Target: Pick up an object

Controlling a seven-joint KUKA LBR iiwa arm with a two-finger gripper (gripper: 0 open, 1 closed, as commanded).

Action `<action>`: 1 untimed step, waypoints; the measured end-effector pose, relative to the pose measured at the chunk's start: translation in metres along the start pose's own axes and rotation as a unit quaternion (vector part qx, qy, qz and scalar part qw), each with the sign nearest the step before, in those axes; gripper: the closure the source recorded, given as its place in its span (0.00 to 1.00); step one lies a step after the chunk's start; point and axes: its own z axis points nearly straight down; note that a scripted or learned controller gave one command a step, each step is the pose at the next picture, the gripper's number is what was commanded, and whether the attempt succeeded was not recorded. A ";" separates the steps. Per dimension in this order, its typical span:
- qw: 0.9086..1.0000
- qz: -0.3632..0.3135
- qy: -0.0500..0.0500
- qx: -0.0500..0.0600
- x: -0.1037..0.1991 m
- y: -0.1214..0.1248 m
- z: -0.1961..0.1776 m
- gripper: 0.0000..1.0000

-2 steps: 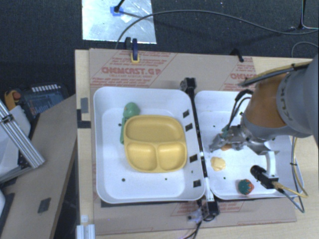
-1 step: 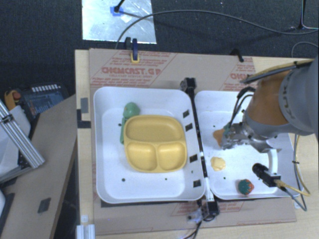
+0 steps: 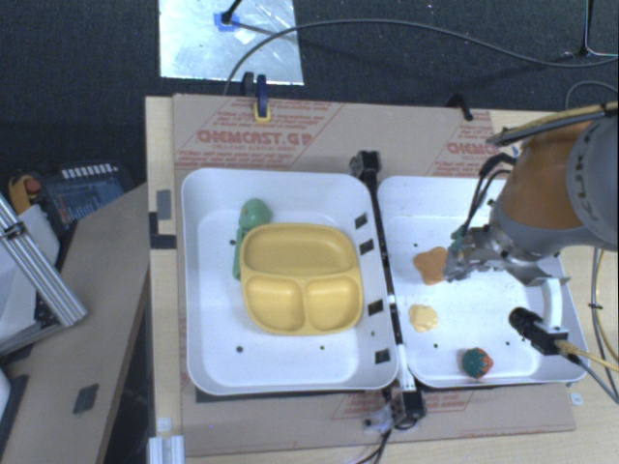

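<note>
In the right bin (image 3: 426, 201) lie an orange piece (image 3: 430, 263), a small pale yellow piece (image 3: 423, 317) and a green and red ball (image 3: 475, 362). My gripper (image 3: 456, 262) hangs low over the right bin, just to the right of the orange piece and close against it. The arm's grey and orange wrist covers the bin's right part. The left bin (image 3: 208, 259) holds a yellow divided tray (image 3: 300, 278) with a green object (image 3: 250, 222) tucked at its upper left.
A black divider (image 3: 379, 259) runs between the two bins. Cables cross the right bin's upper right and lower right corners. A clamp (image 3: 261, 95) sits at the board's back edge. A table with metal rails stands at the left.
</note>
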 end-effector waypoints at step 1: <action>1.000 -0.001 0.000 -0.001 -0.005 -0.002 -0.045 1.00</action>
